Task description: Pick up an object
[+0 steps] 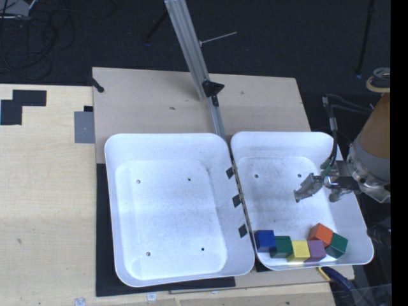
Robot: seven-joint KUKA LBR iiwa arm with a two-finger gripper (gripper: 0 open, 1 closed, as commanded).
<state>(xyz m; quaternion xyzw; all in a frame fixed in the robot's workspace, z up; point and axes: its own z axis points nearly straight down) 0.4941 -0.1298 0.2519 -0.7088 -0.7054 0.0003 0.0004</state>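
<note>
Your tool hangs over the right bin, near that bin's right wall and about halfway along it, and its two fingers stand apart with nothing between them. One finger reaches left toward the middle of the bin and the other sits closer to the right wall. Behind the tool you see the grey wrist and the orange band of the arm, coming in from the right edge. The things you could pick up all lie in a cluster at the near right corner of the same bin, well apart from the tool: a blue block on the left, a dark green block just beside it, then a yellow block and a purple block, with an orange block behind the purple one and a second green block at the far right. They sit tight together, touching or nearly so. The left bin lies just beside the right one, their inner walls meeting along a row of small black clips. Both bins rest on the pale bench, and a slanted metal rail rises from behind them.
</note>
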